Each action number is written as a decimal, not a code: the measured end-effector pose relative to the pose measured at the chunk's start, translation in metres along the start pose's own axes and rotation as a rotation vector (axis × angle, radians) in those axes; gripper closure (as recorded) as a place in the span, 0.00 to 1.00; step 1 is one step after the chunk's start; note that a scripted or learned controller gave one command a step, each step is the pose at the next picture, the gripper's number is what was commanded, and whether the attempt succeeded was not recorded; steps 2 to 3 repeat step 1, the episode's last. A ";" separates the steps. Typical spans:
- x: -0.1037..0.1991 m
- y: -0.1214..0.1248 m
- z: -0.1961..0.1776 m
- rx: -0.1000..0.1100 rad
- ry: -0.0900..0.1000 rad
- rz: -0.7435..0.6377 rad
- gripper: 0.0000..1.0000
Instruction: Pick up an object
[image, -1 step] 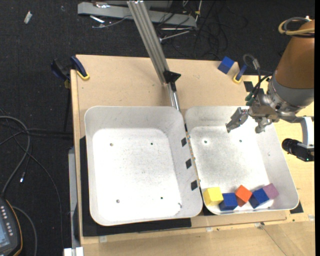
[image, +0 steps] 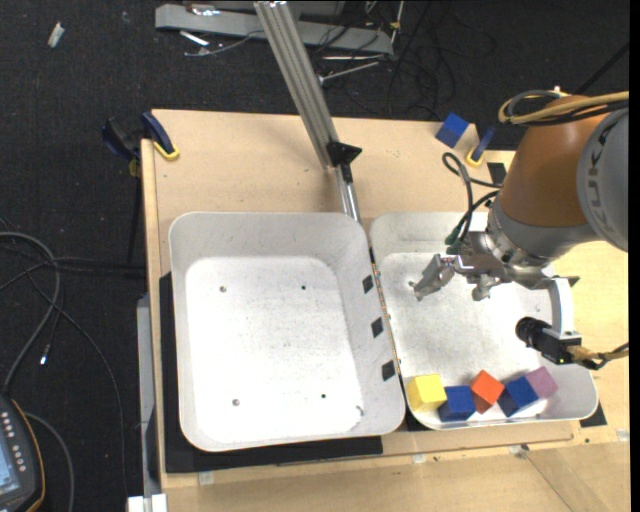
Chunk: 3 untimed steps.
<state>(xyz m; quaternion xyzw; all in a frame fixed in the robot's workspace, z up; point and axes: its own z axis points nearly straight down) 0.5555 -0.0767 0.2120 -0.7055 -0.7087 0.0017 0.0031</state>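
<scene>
Along the near edge of the right bin (image: 420, 232) lie several small blocks in a row: a yellow one (image: 427, 390), a blue one (image: 458, 402), an orange one (image: 487, 388), a second blue one (image: 519, 396) and a purple one (image: 541, 381). My gripper (image: 457, 282) hangs over the middle of that bin, well behind the blocks. Its two grey fingers (image: 430, 279) are spread apart and open, with nothing between them. The orange-banded wrist (image: 548, 190) covers the bin's far right corner.
The left bin (image: 190, 235) sits beside the right one. A slanted metal pole (image: 305, 85) comes down to the bins' far junction. A loose blue block (image: 453, 128) and cables lie on the bench behind the right bin. A clamp (image: 160, 135) grips the far left corner.
</scene>
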 end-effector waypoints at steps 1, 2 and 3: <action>0.004 -0.049 0.013 -0.002 -0.001 0.006 0.00; 0.004 -0.049 0.013 -0.002 -0.001 0.006 0.00; 0.004 -0.049 0.013 -0.002 -0.001 0.006 0.00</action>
